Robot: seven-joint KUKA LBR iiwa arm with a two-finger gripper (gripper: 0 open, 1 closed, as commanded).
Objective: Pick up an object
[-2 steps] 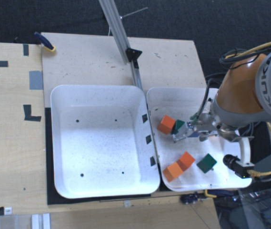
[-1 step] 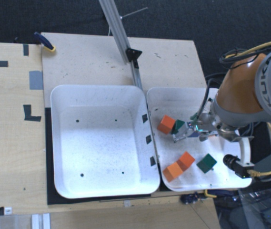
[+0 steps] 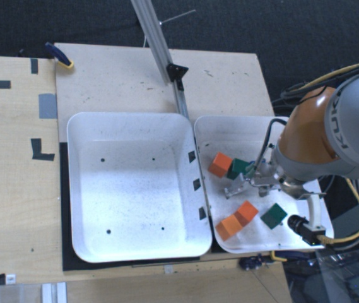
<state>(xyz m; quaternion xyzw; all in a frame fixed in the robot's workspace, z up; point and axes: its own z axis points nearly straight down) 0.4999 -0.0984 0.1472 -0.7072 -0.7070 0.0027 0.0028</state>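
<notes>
The right bin [image 3: 229,126] holds several small blocks. An orange block [image 3: 220,165] lies by its left wall, with a dark green block [image 3: 238,168] touching its right side. Nearer the front are two orange blocks [image 3: 246,211] [image 3: 229,226] close together and another green block [image 3: 273,216]. My gripper [image 3: 242,187] hangs low over the middle of this bin, just below the upper green block and above the front orange pair. The orange-banded wrist [image 3: 305,137] covers the bin's right part. Nothing is visibly held.
The left bin [image 3: 78,128] sits directly beside the right one, sharing a wall. A slanted metal rail [image 3: 157,36] runs from the top to the bins' junction. Cables [image 3: 305,87] trail at the right. A blue and yellow tool [image 3: 59,54] lies far left on the bench.
</notes>
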